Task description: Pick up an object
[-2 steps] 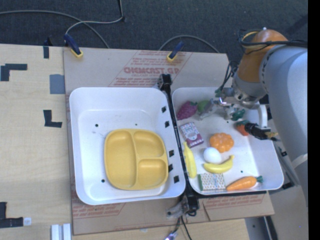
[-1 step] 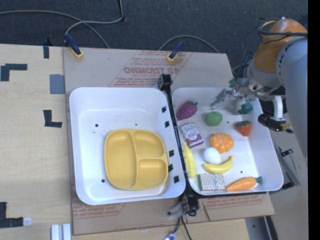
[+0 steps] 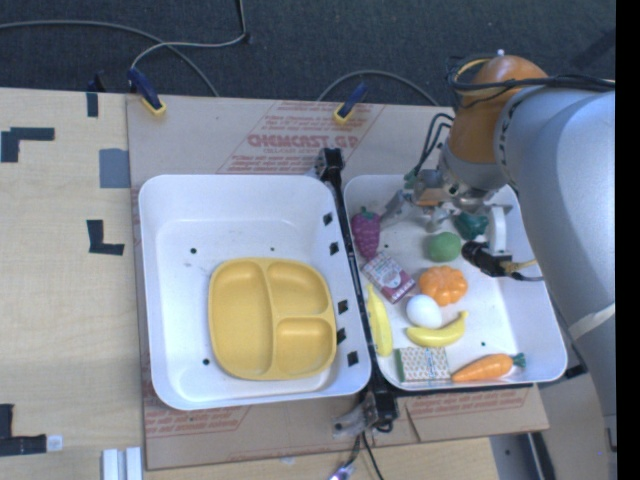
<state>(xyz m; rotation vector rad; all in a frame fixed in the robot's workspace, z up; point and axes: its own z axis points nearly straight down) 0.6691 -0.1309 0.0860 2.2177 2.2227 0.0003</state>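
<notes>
The grey KUKA arm (image 3: 570,188), its orange band (image 3: 497,76) at the wrist, looms over the bench, reaching in above the right bin. Far left of the white egg (image 3: 424,311), a yellow three-section plate (image 3: 270,318) lies flat in the left bin (image 3: 150,268). Both bins rest on a cardboard sheet (image 3: 290,143), held at its far edge by two blue-and-yellow clamps (image 3: 147,90). In the right bin (image 3: 520,308), a long banana (image 3: 379,323) lies along the wall just left of the egg. A purple grape bunch (image 3: 366,233) sits up and left of the egg, and a pink packet (image 3: 388,276) lies between the two. A printed carton (image 3: 425,364) lies below the egg, and a short banana (image 3: 437,334) curls right under it. An orange pumpkin-like fruit (image 3: 443,284) touches the egg's upper right, with a green round fruit (image 3: 443,246) beyond that. The gripper (image 3: 455,208) hangs just above the green fruit; whether it is open or closed cannot be told. A carrot (image 3: 485,369) lies down and right of the egg.
</notes>
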